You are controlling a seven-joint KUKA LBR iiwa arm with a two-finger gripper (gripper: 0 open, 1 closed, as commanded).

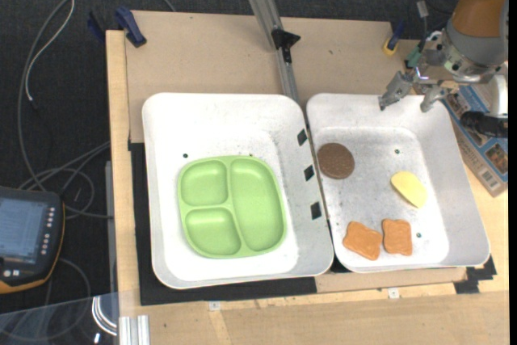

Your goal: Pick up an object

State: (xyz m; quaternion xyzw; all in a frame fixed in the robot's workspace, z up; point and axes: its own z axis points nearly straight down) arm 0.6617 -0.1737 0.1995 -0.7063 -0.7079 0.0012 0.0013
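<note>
Above the far edge of the right bin (452, 174) my claw (412, 93) hangs with its two fingers spread apart, and nothing is between them. Below it, inside this bin, lie a brown round cookie (335, 161), a yellow piece (409, 189) and two orange crackers (363, 240) (397, 237) just beside each other. On the left bin (161, 125) rests a green divided plate (233, 206).

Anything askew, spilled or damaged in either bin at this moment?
Nothing stands out. The green divided tray lies flat in the left bin. The brown disc, yellow piece and two orange pieces lie apart in the right bin. The gripper hangs open over that bin's far rim.
</note>
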